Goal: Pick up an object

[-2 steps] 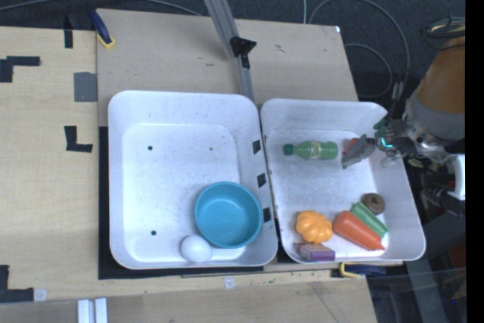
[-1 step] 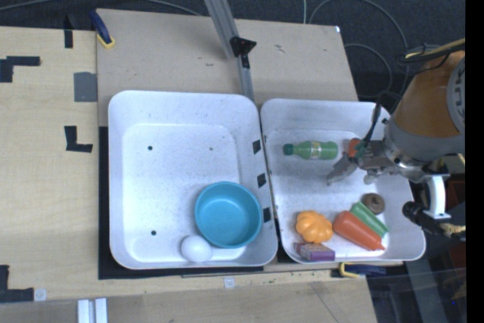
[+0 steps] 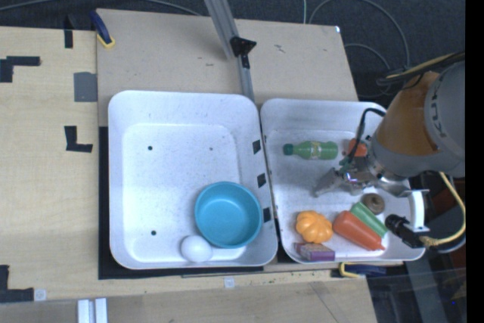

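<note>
The gripper (image 3: 333, 181) hung low inside the right bin (image 3: 302, 113), just below the green bottle (image 3: 311, 150), which lay on its side near that bin's far wall; whether it was open or closed I could not tell, and nothing showed held in it. The bottle looked the likeliest thing to take: probably light plastic, stiff enough to bear a squeeze but smooth and round, so it would likely roll or slip unless pinched across the middle of its body, square to its long axis, away from the narrow cap end. Further below the bottle, toward the bin's near edge, lay an orange pumpkin-shaped toy (image 3: 313, 226), a purple block (image 3: 314, 253) touching the pumpkin's near side, and a carrot (image 3: 358, 231) with a green piece (image 3: 367, 217) against it, all crowded together and awkward to reach between. A small brown ring (image 3: 373, 203) sat just right of the gripper. Well to the left of the bottle, in the left bin (image 3: 136, 117), stood a blue bowl (image 3: 228, 214) with a white ball (image 3: 197, 247) touching its near-left side; the bowl's thin rim looked graspable, the ball slippery.
</note>
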